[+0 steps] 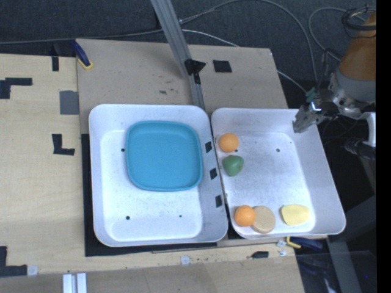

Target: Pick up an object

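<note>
The gripper (303,122) hangs over the far right rim of the right bin (317,163), holding nothing; its claw state I cannot tell. Candidates hug that bin's edges: an orange ball (228,142) and a green piece (233,165) by its left wall, probably rolled there

Wooden bench (36,163) bearing two white bins (110,224)

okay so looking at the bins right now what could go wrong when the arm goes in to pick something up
The tool sits at the right bin's far rim, so a straight descent might clip the wall. The lower orange ball and the tan disc touch, so a grasp there may nudge both. The upper orange ball and green object could roll away.
</note>
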Available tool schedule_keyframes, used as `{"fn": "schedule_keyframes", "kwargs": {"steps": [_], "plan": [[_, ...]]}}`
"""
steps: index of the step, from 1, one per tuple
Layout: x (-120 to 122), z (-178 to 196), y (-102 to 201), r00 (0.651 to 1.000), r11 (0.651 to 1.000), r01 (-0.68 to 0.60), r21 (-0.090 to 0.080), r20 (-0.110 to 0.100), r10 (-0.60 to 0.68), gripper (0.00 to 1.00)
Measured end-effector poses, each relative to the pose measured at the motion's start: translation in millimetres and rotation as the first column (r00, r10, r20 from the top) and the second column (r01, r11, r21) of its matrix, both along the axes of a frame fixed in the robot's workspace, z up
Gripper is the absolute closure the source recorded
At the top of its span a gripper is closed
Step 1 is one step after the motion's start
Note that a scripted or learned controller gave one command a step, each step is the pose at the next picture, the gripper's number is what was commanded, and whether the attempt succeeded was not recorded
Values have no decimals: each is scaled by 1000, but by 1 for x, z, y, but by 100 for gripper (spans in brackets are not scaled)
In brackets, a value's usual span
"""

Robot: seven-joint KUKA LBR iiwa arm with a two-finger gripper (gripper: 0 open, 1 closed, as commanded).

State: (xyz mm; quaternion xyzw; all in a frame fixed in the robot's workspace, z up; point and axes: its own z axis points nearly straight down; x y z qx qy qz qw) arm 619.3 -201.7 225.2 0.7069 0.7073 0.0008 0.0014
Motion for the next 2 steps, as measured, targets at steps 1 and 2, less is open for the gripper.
{"fn": "schedule_keyframes", "kwargs": {"steps": [1, 2], "plan": [[1, -8, 47, 1000, 1000, -3, 2, -4, 3, 100], [1, -13, 104, 1000, 1000, -4, 2, -4, 4, 100]]}}
